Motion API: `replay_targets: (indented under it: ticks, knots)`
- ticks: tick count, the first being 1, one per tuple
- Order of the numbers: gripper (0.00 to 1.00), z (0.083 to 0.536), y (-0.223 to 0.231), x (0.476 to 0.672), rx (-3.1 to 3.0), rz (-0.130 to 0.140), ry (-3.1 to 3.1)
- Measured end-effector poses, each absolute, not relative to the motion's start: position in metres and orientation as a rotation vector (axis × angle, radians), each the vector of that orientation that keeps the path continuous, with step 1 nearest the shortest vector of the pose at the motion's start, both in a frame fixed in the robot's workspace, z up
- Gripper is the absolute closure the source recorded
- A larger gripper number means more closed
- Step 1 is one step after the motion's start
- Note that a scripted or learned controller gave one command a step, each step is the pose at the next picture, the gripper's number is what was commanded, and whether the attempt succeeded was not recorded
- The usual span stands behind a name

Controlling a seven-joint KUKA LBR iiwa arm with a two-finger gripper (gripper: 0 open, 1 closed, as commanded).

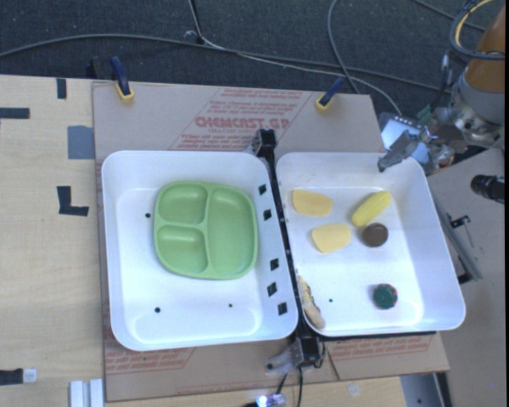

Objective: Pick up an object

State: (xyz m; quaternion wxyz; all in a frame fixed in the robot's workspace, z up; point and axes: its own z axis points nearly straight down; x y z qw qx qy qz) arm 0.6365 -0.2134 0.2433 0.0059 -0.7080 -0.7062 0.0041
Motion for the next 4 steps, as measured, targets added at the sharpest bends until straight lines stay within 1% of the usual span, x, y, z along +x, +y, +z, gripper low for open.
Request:
replay_targets:
  ticks: [1,2,3,4]
  knots:
    - [0.0,0.252,-0.213,0.639,-2.22,0.002,-2.222]
    - [0.0,0.202,-0.203,0.641,-2.218,0.005,-2.222]
    - [0.0,0.137,-0.201,0.639,-2.215,0.008,-2.219]
    - [0.0,0.092,-0.204,0.643,-2.231,-0.002,-2.239]
